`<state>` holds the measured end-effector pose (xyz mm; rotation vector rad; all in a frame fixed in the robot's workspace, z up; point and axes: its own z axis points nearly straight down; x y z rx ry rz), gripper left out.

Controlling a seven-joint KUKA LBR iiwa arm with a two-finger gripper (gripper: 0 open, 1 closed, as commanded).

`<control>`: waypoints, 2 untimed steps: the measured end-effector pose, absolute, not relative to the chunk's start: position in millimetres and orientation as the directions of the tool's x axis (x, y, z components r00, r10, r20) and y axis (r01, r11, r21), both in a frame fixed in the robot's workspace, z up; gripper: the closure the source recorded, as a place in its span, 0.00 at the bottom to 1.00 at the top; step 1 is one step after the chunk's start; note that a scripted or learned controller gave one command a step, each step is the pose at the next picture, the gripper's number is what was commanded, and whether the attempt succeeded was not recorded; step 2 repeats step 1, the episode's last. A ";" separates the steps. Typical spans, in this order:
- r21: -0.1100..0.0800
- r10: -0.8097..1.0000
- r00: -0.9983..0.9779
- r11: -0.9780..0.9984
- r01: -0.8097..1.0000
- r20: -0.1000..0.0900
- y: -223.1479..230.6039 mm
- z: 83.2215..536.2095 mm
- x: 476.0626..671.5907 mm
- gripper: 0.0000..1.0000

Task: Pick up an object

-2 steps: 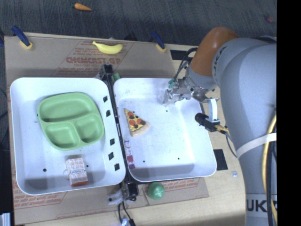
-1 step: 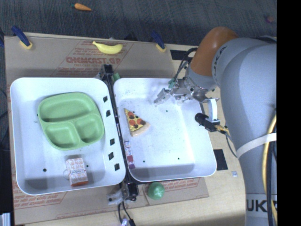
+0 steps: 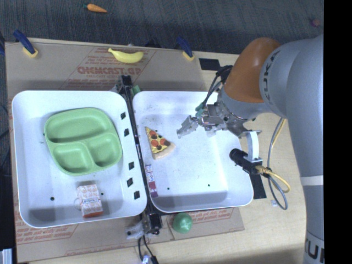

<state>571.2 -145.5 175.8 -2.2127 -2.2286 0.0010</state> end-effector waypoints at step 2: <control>-0.005 1.000 -0.005 0.005 1.000 0.000 -169.5 150.7 475.5 0.00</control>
